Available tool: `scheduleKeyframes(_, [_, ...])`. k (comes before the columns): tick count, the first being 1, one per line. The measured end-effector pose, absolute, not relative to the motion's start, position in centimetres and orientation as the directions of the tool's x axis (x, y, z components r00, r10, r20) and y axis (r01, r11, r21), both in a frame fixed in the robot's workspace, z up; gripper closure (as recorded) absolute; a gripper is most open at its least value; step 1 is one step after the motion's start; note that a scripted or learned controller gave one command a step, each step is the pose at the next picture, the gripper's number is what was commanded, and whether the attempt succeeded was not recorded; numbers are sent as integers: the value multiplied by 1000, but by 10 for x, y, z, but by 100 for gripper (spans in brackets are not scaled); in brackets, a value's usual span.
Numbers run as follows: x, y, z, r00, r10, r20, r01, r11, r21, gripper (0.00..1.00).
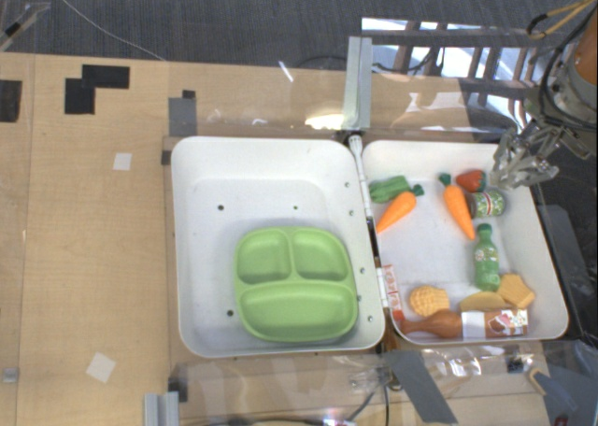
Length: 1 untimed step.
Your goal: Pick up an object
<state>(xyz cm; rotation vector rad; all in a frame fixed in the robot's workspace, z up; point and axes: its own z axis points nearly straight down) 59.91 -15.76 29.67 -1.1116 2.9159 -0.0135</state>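
Carrots lie in the right bin [551,256]: one carrot [458,210] has its long axis running up and down the view, green top near the far wall and tip toward the near side; a second carrot [396,209] slants, tip toward the lower left. Both are orange plastic toys. A green bottle [486,257] lies lengthwise just below the first carrot, and a small can [488,204] touches that carrot's right side; its label is too small to read. The hand [523,159] hovers over the bin's far right corner, and whether it is released or clenched I cannot tell. A green divided plate [295,284] sits in the left bin [201,228] on the tabletop [84,256].
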Motion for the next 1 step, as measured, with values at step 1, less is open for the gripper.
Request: scheduleKeyframes(1, [601,-157,310,-747,-664,-25,-664,747,-23,100])
